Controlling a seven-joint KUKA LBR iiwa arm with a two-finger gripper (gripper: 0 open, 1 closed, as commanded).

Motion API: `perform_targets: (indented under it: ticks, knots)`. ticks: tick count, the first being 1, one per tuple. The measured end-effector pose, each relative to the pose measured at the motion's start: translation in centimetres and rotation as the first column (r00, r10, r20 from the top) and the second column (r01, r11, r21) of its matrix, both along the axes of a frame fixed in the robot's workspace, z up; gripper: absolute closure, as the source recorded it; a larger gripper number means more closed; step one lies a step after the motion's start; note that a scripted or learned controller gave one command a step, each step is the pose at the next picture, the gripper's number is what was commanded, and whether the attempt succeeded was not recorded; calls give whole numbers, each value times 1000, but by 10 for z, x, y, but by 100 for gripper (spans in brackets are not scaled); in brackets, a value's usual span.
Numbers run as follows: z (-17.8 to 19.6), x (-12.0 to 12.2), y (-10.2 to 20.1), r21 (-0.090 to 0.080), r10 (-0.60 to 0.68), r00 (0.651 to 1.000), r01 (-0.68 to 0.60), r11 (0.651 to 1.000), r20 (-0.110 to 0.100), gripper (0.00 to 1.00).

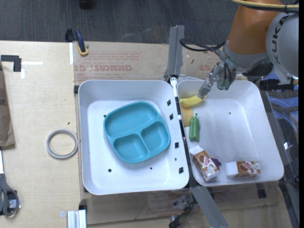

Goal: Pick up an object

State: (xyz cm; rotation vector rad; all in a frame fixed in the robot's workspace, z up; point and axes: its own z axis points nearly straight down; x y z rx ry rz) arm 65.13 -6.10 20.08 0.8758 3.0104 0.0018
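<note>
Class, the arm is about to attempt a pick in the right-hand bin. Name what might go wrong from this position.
1. The gripper sits at one end of the yellow banana-shaped toy, so an off-centre grasp may slip.
2. The toy lies against the right white bin's left wall; the gripper might strike it.
3. The green bottle-shaped toy lies close below and could get knocked.

Two bins sit side by side on the bench (38,94). A divided tray (137,132) lies in the left bin (90,141). In the right bin (251,127), a banana (191,101) lies at the back left, a bottle (194,128) just before it, and two cartons (205,164) (243,168) along the front. A ring (62,143) lies left of the bins.
</note>
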Motion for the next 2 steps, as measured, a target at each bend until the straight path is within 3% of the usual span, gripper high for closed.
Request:
perform_targets:
  ticks: [1,2]
  knots:
    - [0,0,0,0,-1,1000,1,1000,0,0]
    - [-32,-1,-50,0,-291,957,291,957,-6,0]
